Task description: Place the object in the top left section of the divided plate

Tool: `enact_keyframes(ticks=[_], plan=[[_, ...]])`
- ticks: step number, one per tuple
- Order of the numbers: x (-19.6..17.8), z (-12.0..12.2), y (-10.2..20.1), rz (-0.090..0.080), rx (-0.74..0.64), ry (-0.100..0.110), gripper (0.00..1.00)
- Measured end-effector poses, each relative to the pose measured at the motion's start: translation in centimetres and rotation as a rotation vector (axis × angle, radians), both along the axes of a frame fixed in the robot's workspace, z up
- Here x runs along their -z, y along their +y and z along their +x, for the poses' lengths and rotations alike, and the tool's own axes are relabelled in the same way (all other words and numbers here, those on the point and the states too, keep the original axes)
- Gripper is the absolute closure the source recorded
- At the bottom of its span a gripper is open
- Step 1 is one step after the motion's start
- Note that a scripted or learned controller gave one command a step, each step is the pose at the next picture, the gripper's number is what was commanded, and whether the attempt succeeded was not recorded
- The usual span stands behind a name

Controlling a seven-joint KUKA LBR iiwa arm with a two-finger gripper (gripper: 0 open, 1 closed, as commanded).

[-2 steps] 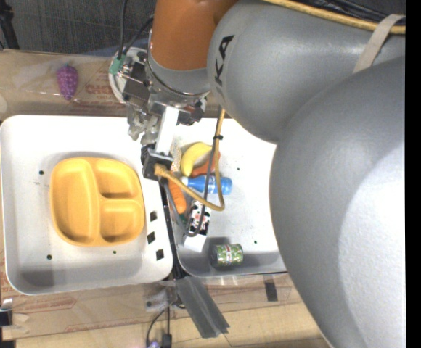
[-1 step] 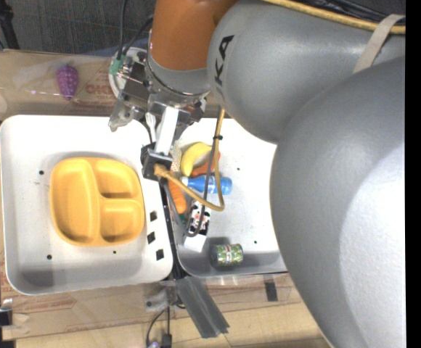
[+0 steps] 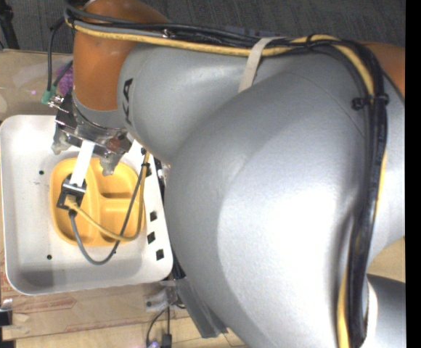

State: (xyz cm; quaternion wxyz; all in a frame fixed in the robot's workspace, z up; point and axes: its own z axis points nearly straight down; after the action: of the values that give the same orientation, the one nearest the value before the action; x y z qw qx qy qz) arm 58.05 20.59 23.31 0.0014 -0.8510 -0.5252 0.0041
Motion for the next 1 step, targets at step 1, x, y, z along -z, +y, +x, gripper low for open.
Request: enact_keyframes(ticks=[1], plan=[[-0.89,-0.08,0.13,-0.001,-0.008,0.005,1.00]])
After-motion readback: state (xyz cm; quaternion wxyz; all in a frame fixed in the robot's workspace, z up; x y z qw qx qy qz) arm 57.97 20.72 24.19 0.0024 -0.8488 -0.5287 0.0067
